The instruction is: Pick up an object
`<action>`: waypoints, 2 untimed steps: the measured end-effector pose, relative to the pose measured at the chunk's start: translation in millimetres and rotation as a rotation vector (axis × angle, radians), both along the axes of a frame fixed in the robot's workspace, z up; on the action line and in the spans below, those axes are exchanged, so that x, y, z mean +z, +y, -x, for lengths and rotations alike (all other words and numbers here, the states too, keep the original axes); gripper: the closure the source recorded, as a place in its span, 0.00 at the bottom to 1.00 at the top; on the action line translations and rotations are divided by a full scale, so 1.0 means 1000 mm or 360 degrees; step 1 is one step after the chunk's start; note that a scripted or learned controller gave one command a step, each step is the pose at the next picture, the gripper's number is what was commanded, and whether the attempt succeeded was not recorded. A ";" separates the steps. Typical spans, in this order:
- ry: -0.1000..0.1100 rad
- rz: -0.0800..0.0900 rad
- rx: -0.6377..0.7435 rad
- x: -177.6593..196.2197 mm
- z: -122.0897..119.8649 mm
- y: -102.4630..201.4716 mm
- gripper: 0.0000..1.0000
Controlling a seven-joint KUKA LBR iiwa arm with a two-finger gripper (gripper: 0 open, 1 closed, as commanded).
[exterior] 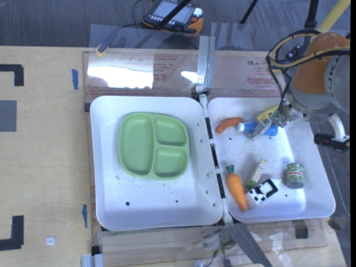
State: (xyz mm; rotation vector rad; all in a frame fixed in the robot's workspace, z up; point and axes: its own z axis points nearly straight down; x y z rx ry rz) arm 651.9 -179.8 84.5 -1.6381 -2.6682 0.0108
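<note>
Overhead slanted view of the bench with two white bins. The left bin (105, 166) holds a green divided plate (154, 144); the right bin (317, 196) holds the loose items. The arm (320, 74) enters from the right, and its gripper (273, 122) sits low over the far part of the right bin, in a small cluster of blue and yellow pieces (260, 124); the clutter there is too dense to tell how the gripper stands or whether anything lies within it. Candidate objects: an orange sausage-shaped toy (228, 124) just beside the cluster, a toy carrot (236, 189) near the dividing wall, a black-and-white block (261, 191) touching the carrot's lower end, a slim speckled stick (257, 171) and a small green can (294, 174). All look like light, rigid plastic toys, probably smooth and apt to slip or roll. The carrot would best be taken across its thick middle, the can across its curved sides.
</note>
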 end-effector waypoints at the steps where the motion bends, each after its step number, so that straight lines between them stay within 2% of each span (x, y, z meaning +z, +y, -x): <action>1: -0.0002 0.0005 0.0011 0.011 -0.001 0.001 1.00; 2: -0.0026 0.0002 0.0021 0.087 -0.016 0.027 1.00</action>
